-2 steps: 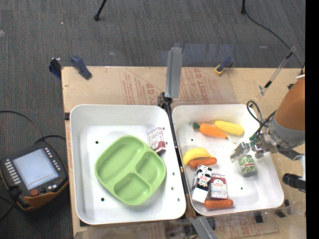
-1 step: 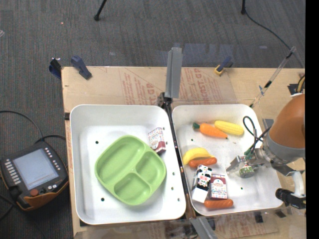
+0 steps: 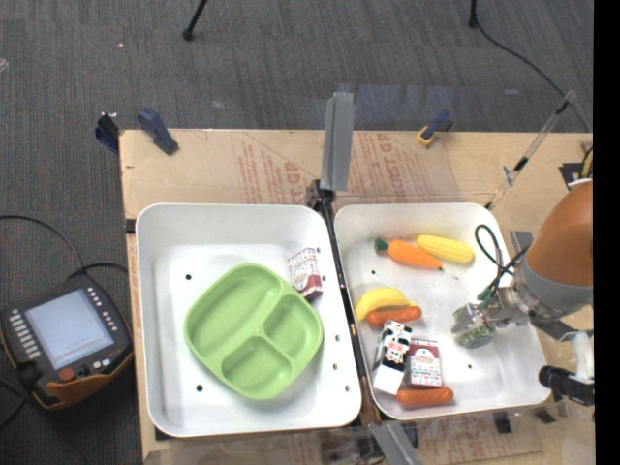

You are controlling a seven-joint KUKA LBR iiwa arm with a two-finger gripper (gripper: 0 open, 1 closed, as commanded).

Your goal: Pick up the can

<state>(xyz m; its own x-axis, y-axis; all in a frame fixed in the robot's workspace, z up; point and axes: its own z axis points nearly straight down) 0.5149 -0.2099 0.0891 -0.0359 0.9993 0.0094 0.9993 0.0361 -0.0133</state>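
One hand (image 3: 475, 325) sits low in the right bin (image 3: 504, 381); whether its fingers grip anything, I cannot tell.

Lime-green plate (image 3: 254, 330), white bins (image 3: 155, 260), orange carrot (image 3: 415, 255), yellow corn (image 3: 445, 249), yellow banana (image 3: 380, 301), black-and-white spotted carton (image 3: 392, 346).

Lower right of frame: gripper (image 3: 472, 325) low in right bin (image 3: 354, 223), closed around a small can (image 3: 475, 332); green plate (image 3: 254, 330) in left bin (image 3: 155, 260).
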